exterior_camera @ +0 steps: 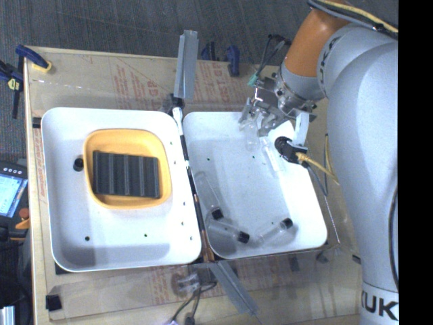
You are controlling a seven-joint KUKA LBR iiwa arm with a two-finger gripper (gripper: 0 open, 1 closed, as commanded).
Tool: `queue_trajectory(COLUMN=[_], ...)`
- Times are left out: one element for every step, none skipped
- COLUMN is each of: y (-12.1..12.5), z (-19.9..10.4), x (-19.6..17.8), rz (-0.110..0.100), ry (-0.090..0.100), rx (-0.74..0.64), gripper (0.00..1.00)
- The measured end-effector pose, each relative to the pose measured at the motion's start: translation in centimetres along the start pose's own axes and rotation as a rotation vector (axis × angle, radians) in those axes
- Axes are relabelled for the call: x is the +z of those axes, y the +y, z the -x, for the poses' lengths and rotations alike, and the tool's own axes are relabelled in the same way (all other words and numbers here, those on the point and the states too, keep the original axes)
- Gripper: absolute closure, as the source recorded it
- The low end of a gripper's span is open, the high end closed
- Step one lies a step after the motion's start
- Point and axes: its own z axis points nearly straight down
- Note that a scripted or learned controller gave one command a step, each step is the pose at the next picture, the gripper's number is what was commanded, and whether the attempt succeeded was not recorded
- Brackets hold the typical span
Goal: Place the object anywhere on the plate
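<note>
- The fingers (pixel 260 122) hang over the top edge of the right bin (pixel 311 212). I cannot tell if they are open or closed.
- Clear tubes (pixel 276 231) with black caps lie in that bin, well below the fingers.
- The yellow plate (pixel 125 141) sits in the left bin (pixel 61 229), far left of the fingers, with a dark ridged block (pixel 126 175) on it.

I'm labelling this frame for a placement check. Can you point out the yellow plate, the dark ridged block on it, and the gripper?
Yellow rounded plate (pixel 101 141): camera view, bare left rim.
Dark ridged rectangular block (pixel 126 175): camera view, top middle.
Gripper (pixel 260 122): camera view, between fingertips.
</note>
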Motion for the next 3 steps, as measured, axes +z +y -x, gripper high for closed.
queue_trajectory(y=[-4.1,-4.5,-7.8], z=[-3.0,-12.6,-12.5], x=[2.4,-6.3,-0.2], rz=[-0.001,0.006,0.003], ry=[-0.002,-0.003,-0.004], rx=[-0.266,-0.471,-0.652], gripper=[1.00,1.00,1.00])
